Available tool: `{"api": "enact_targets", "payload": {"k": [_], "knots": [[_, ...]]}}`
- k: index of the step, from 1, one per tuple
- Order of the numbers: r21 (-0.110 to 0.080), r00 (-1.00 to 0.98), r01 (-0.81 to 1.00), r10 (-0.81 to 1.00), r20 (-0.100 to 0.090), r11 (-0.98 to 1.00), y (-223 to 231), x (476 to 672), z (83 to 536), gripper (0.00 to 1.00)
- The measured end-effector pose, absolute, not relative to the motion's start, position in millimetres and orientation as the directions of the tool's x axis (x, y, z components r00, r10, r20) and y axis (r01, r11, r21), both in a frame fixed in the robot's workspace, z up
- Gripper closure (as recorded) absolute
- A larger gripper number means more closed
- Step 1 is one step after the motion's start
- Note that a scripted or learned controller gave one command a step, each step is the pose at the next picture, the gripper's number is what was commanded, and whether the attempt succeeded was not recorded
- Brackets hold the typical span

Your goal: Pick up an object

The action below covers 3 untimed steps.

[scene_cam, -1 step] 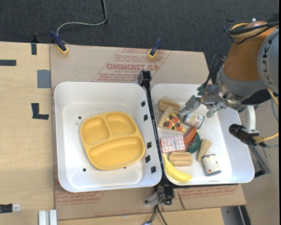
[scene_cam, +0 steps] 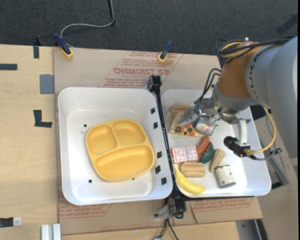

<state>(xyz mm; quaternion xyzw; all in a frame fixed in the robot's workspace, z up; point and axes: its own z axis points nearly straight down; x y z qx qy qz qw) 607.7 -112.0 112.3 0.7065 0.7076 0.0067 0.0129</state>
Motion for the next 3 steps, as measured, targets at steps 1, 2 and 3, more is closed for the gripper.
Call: {"api": "enact_targets", "payload": {"k": [1,2,3], "knots": [[0.024,-0.001,1.000,1.000,-0.009,0.001,-112.7,606.8,121.6,1.00],[0.023,-0.001,1.000,1.000,-0.008,0.001,-112.6,606.6,121.4,0.00],[0.010,0.001,1.000,1.000,-0.004,-0.001,-97.7,593.4,88.6,0.00]]}}
